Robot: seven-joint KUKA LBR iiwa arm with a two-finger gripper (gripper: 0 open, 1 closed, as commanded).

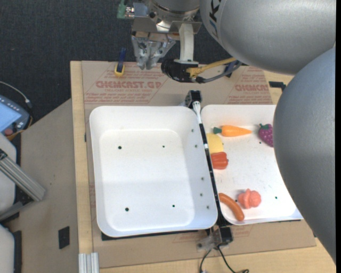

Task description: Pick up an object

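- Camera view: the pincer (149, 56) hangs above the cardboard at the far edge, beyond the left bin (101, 176); nothing sits between its fingers, and how far they stand apart I cannot tell.
- The pickable things — carrot (234, 130), red pepper (219, 160), sausage (232, 207) — lie well off to its right and nearer the camera, in the right bin (266, 216).
- Judgement: pick one standing clear of the wall, such as the carrot; centre over it, then descend.

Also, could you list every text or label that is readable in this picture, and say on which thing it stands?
"CHEMCAST GP": red print on the brown board under the bins, left part, partly blurred.
The same red print seems to repeat on the board's right part, too blurred to read.
A white letter, perhaps "K", on the grey arm, cut off.
Neither white bin carries any text.
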